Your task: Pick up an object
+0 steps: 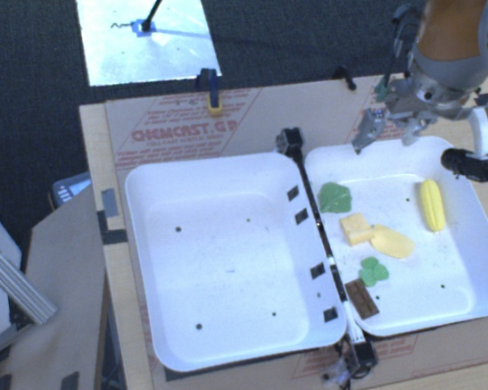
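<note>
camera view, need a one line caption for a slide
KUKA arm's hand above the right bin's far edge; yellow, green and brown items lie inside.

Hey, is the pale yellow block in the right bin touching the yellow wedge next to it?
Touching. In the camera view the pale yellow block and the yellow wedge meet edge to edge, with no white bin floor showing between them.

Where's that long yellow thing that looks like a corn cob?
The yellow corn cob lies in the right-hand white bin, near its right wall, standing apart from the pale yellow pieces in the bin's middle.
</note>
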`<state>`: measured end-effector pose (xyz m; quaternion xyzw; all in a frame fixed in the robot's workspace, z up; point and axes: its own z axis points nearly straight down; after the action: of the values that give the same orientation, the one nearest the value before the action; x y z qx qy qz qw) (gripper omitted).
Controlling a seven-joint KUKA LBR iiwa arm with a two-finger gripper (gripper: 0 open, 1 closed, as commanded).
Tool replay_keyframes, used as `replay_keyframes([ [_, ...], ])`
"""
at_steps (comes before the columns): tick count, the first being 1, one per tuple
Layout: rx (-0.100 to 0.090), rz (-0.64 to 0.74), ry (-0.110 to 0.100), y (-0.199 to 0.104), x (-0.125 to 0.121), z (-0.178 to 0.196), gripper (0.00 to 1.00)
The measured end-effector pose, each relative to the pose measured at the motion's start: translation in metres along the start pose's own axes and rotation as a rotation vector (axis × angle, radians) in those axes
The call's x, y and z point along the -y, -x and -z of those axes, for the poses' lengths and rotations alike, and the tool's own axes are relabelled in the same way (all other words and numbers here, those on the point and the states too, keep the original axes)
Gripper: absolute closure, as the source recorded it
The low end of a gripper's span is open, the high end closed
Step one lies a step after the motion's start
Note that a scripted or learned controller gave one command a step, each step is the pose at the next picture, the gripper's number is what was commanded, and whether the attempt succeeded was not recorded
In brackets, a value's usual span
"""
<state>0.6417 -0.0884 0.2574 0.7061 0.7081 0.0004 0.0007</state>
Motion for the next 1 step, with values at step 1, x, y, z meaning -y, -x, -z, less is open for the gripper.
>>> replay_keyframes([
  [1, 0.000, 0.003, 0.004, -0.0002, -0.0010, 0.0113, 1.00],
])
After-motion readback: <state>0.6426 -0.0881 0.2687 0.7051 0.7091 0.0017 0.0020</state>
